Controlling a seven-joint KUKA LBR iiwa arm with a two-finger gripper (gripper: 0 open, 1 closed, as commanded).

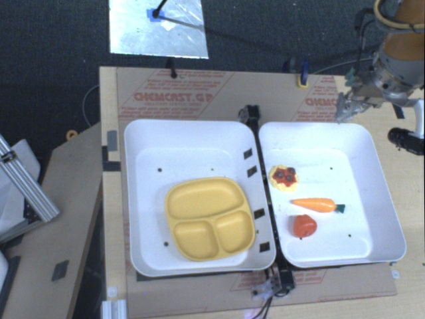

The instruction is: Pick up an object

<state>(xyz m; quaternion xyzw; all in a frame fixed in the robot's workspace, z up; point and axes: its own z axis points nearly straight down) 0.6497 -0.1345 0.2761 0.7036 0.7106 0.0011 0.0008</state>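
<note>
The right bin [372, 178] holds three small items: a yellow pastry with dark red topping [283, 177], an orange carrot [315, 205] lying on its side, and a red tomato [304, 226]. My gripper [346, 107] hangs above the bin's far edge at the upper right, well away from all three items. Nothing shows between its fingers.
The left bin [143, 178] holds a yellow compartment plate [209, 216]. A silver sheet [157, 18] lies beyond the bench. Black clips line the seam between the bins [255, 178]. Cables and black hardware [406, 139] sit at the right edge.
</note>
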